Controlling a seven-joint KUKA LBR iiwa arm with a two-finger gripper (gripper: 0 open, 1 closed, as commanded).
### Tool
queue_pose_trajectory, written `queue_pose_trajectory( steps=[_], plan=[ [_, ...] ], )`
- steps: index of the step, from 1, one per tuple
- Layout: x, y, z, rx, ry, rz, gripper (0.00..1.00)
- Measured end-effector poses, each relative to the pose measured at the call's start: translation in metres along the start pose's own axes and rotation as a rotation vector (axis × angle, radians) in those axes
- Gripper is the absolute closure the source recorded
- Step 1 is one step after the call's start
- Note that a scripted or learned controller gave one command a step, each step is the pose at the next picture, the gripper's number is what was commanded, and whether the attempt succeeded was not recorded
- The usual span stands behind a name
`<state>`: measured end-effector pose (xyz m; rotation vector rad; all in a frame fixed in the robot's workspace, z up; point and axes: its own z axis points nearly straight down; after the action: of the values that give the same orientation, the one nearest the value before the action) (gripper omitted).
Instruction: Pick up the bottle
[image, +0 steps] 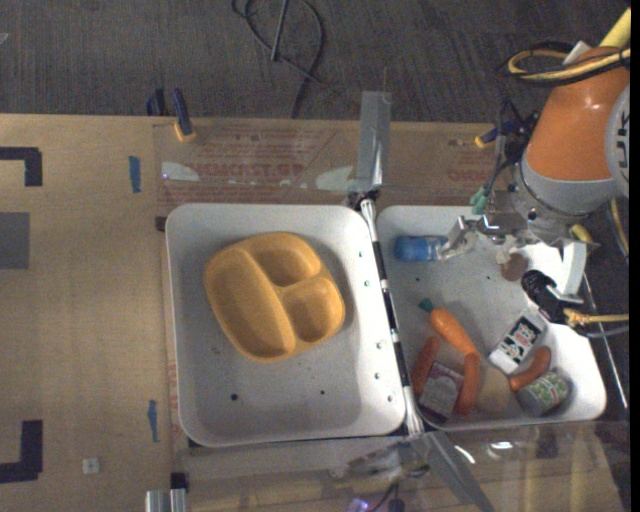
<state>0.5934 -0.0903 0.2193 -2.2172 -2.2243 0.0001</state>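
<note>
the gripper (462, 238) is hanging over the far edge of the right bin (590, 385), just beside the bottle (418, 248) lying by that bin's far left corner. a carrot (452, 331) is lying mid-bin. a yellow divided plate (273, 294) is sitting in the left bin (200, 400).

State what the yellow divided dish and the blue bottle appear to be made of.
Yellow three-compartment dish: probably moulded plastic, matt; even colour, rounded rims, soft sheen. Small blue bottle lying in the right white bin: likely plastic, slightly translucent, though too blurred to be sure.
</note>
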Motion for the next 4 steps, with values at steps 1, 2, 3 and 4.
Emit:
queue_pose_trajectory(
  steps=[1,2,3,4],
  plan=[
    [0.0,0.059,0.121,-0.002,0.0,-0.15,0.0],
    [-0.055,0.015,0.132,-0.006,-0.001,0.019,0.0],
    [-0.115,-0.08,0.013,-0.004,-0.003,0.051,0.0],
    [-0.088,-0.113,0.131,-0.004,-0.001,0.063,0.0]
  ],
)
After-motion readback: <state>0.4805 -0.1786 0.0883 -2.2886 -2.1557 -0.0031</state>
